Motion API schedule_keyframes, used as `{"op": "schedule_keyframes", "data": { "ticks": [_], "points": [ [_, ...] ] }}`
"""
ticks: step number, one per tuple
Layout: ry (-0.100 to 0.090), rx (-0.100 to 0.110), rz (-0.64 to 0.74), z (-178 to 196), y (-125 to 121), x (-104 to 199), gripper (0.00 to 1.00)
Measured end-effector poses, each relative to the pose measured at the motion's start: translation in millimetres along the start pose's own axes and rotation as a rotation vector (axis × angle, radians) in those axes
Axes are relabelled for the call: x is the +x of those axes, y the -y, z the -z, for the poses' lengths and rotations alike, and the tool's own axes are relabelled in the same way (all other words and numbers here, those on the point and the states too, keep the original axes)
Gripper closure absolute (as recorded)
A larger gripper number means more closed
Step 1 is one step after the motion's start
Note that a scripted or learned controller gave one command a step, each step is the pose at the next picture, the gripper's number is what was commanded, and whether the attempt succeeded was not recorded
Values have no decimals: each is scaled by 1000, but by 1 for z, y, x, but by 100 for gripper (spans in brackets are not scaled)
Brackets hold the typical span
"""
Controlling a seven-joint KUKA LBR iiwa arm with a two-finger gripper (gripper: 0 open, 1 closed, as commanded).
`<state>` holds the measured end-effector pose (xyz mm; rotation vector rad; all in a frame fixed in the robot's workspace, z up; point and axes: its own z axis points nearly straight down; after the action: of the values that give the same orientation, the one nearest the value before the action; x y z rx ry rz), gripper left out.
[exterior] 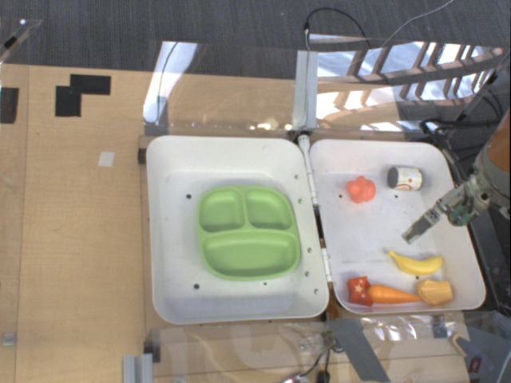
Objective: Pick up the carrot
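The wooden counter [72, 238] fills the left and middle of the frame, with black marker shapes [80, 94] at its upper left. Two shallow white bins sit on it side by side, their inner rims meeting near the centre. The left bin [172, 214] holds a green divided plate [249, 232] lying flat in its middle, two small compartments toward the top of the frame and one long compartment below them. The right bin [375, 238] carries the smaller things. The arm [499, 162] enters from the right edge, and its gripper [418, 231] hangs over the right half of that bin, pointing down and to the left; whether it is open or closed cannot be told, and nothing is seen held in it. Just below the gripper lies a yellow banana [417, 263]. The carrot [391, 295] lies along the bin's lower rim, orange and roughly horizontal, well apart from the gripper, between a red pepper-like piece [358, 290] touching its left end and a yellow-orange chunk [436, 293] at its right end. In the upper part of the bin sit a red-orange toy fruit [361, 189] and, to its right, a small white cup-like object [406, 178] on its side.
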<state>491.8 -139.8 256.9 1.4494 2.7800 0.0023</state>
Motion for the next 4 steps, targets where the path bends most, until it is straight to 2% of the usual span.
{"op": "schedule_keyframes", "data": {
  "ticks": [1, 2, 3, 4],
  "points": [
    [-5, 4, -27, -100, 30, -37, 0],
    [5, -3, 166, -168, 20, -26, 0],
    [10, -9, 164, -158, 16, -27, 100],
    [11, -7, 701, -167, 21, -34, 100]
  ]
}}
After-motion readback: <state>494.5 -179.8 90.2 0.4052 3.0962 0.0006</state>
